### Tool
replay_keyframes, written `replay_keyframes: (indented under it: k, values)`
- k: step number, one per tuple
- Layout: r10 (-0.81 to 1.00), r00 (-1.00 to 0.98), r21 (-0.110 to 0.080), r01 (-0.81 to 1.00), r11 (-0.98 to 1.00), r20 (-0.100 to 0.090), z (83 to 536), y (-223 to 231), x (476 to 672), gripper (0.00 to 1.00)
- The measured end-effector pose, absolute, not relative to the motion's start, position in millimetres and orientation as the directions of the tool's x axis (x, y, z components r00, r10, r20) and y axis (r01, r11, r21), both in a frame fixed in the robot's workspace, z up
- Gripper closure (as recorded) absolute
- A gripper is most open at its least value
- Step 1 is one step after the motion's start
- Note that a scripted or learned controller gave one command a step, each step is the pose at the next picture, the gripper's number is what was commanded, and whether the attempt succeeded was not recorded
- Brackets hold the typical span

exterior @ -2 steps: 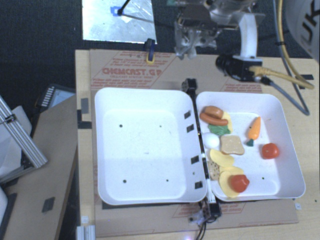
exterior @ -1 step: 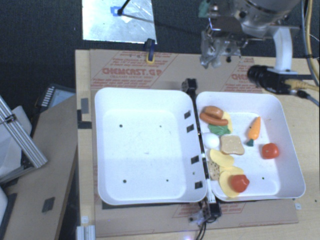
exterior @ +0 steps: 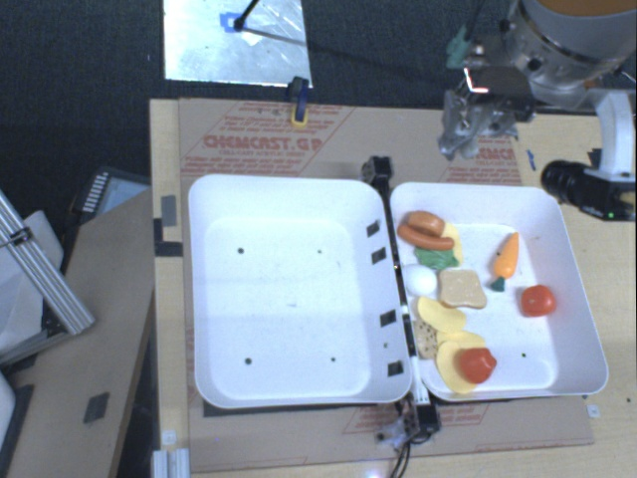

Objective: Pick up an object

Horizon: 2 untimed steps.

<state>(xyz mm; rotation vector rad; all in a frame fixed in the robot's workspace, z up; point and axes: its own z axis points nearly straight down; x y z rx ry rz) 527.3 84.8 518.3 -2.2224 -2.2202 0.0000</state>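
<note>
Two shallow white bins sit side by side on my bench, seen from the fixed camera above. My claw (exterior: 464, 139) hangs over the bare cardboard behind the right bin (exterior: 572, 297), near that bin's far left corner, above the printed red lettering. Nothing sits between my fingers; whether they are spread or pressed together I cannot tell, as the tips blur into one grey mass.

All the things I might lift lie in the right bin, well apart from my claw. A hot dog (exterior: 425, 230) rests near the far left corner, with a green leafy piece (exterior: 436, 259) just in front of it. A white egg (exterior: 422, 282) lies against the left wall, beside a slice of bread (exterior: 463, 288). An orange carrot (exterior: 507, 255) stands at a slant towards the middle, and a red tomato (exterior: 537, 301) sits alone near the right side. Nearer the front, pale yellow chips (exterior: 441, 316) touch a speckled cracker (exterior: 427, 340), and a second red piece (exterior: 477, 364) lies on a yellow slice (exterior: 451, 362).

Beside it, the left bin (exterior: 204, 297) shows its white floor with small dark dots.
</note>
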Motion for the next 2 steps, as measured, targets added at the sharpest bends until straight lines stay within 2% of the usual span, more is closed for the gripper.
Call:
replay_keyframes:
  k: [1, 2]
  values:
    - [1.0, -0.008, -0.003, 1.0, 0.008, 0.0, 420.8, 151.7, 528.8, 1.0]
    - [1.0, -0.011, 0.01, 1.0, 0.01, 0.006, 529.5, 237.9, 515.2, 1.0]
